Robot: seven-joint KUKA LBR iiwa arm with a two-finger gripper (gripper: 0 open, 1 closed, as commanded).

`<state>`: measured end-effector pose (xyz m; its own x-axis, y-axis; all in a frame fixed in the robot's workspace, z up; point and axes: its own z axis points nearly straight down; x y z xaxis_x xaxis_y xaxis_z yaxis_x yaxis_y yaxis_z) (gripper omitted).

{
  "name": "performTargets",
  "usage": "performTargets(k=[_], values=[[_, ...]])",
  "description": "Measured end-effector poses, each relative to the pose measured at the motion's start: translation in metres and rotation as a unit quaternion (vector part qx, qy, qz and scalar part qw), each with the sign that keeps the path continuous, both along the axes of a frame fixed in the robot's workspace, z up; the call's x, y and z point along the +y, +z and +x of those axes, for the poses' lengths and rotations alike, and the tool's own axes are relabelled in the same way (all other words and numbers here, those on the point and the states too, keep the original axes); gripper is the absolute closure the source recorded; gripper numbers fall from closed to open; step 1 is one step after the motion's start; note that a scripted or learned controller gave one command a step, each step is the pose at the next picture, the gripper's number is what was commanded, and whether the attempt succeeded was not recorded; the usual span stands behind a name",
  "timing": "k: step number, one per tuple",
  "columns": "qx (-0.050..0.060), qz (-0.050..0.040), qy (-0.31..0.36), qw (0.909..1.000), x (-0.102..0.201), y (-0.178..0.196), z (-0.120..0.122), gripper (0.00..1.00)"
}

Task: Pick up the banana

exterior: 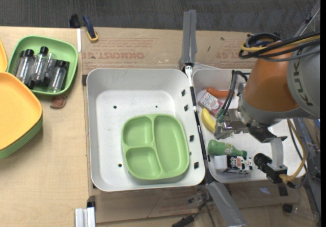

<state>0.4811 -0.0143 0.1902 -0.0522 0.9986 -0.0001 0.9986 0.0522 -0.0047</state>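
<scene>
The banana (pixel 208 119) lies in the right bin (pixel 285 167) near its left wall, just beside the gripper (pixel 222 128), whose jaws' state I cannot tell; it looks light, smooth and easily bruised, best gripped gently across its thick middle.

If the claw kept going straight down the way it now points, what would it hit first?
Most likely the banana, lying just under the claw in the right bin; depth is hard to judge from this view.

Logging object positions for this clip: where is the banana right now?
The banana lies in the right bin, near its left wall, just below a red-and-white packet and beside the end effector.
</scene>
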Motion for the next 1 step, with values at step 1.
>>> performTargets(k=[1], values=[[-0.002, -0.0004, 0.130, 0.9915, -0.0194, 0.0005, 0.0909, 1.00]])
